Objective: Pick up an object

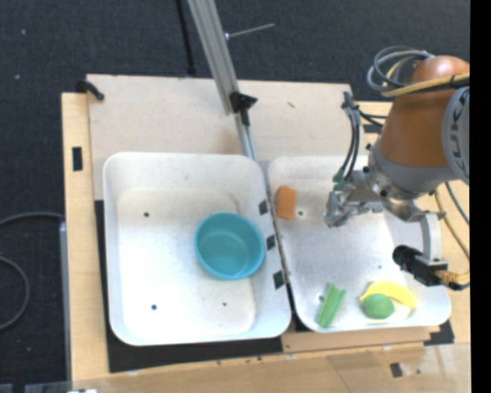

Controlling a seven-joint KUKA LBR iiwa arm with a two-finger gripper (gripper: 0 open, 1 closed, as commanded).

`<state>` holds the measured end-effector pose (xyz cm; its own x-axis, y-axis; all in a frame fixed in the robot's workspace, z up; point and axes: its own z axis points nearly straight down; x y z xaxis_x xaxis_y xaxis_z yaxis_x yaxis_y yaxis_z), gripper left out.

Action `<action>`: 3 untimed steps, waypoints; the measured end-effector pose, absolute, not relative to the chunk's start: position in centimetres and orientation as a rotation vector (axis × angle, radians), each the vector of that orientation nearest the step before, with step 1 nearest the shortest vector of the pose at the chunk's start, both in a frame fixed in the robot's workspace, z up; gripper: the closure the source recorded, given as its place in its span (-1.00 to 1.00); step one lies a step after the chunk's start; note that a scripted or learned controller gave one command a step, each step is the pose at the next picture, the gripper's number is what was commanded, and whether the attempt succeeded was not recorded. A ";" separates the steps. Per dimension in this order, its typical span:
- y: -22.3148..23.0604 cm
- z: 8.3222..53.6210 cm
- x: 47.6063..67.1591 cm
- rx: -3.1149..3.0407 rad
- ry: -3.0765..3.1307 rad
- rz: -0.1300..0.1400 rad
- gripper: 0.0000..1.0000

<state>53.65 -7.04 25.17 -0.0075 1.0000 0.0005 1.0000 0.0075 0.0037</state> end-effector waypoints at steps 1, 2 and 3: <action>-1.8 23.9 54.3 2.216 2.229 0.000 1.00; 3.6 23.8 54.1 2.219 2.225 0.000 1.00; 8.4 22.9 55.2 2.214 2.229 0.001 1.00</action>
